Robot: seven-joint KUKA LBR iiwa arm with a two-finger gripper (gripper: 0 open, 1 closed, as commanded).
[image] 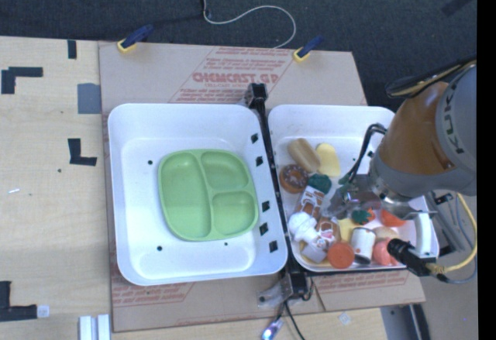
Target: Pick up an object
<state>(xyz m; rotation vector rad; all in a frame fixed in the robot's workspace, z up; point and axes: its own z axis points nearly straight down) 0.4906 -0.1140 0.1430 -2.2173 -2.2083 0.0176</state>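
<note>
The pincer (343, 203) hung low among the toy foods in the right bin (333, 112), its grip state impossible to tell, a green piece (320, 182) just beside it, so nothing looked lifted yet.

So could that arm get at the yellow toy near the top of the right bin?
Probably yes. The yellow toy lies uncovered in the right bin, with only a brown toy beside it, and the end effector hangs just below it.
</note>
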